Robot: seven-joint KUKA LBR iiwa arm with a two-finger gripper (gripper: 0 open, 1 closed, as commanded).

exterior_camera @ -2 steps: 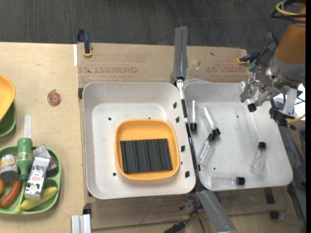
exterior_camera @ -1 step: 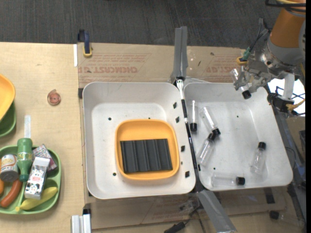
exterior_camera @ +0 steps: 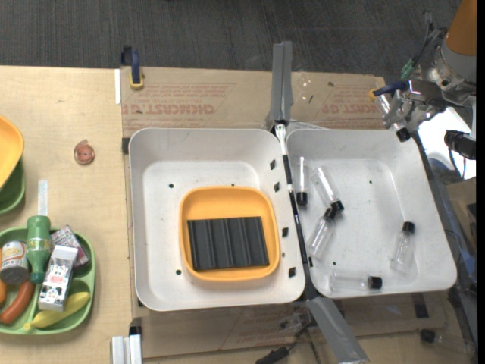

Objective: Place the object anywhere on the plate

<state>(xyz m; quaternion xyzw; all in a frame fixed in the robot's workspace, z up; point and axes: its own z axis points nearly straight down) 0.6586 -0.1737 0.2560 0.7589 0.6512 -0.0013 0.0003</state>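
An orange square plate (exterior_camera: 227,196) sits in the middle of the left white bin (exterior_camera: 159,173). A dark grey ribbed block (exterior_camera: 229,243) lies flat on the plate and covers most of its floor. My gripper (exterior_camera: 400,121) hangs over the far right corner of the right bin (exterior_camera: 364,161), well away from the plate, with the orange-banded arm (exterior_camera: 461,29) rising behind it. I see nothing held in it. Several clear vials with black caps, such as one vial (exterior_camera: 327,186), lie scattered in the right bin.
A metal divider (exterior_camera: 282,82) runs between the bins at the back. Left of the bins stand a green tray (exterior_camera: 83,298) of toy food, a yellow bowl (exterior_camera: 7,154) and a small pink item (exterior_camera: 84,152). A blue clamp (exterior_camera: 132,67) holds the cardboard.
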